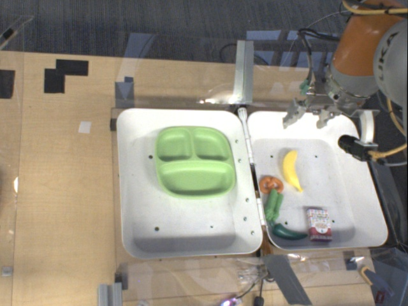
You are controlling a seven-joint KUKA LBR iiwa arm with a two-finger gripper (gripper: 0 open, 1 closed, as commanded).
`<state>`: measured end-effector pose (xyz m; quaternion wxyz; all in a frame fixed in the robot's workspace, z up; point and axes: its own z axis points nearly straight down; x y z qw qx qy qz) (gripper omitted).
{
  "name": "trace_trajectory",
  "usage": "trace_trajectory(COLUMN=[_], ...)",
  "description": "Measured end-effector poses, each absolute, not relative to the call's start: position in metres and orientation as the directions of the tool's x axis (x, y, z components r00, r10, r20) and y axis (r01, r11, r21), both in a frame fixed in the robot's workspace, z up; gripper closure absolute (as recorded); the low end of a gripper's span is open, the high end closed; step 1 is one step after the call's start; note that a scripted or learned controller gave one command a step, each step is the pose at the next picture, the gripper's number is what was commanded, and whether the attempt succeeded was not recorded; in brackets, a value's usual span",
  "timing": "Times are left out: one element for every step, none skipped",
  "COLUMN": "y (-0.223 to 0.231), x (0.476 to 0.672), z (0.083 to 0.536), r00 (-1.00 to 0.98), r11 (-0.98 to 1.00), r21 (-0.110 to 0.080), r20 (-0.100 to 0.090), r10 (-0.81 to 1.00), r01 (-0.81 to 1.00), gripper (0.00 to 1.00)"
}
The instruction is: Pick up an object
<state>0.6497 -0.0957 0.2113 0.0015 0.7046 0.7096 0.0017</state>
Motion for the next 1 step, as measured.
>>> trace_trajectory(y=[-0.1122], x=[0.6129], z=[0.0959], r00=[-0.113], r11=[0.113], r21=[0.005], r20=[-0.001], r10=[0.994], r01=[0.994], gripper=[0.0])
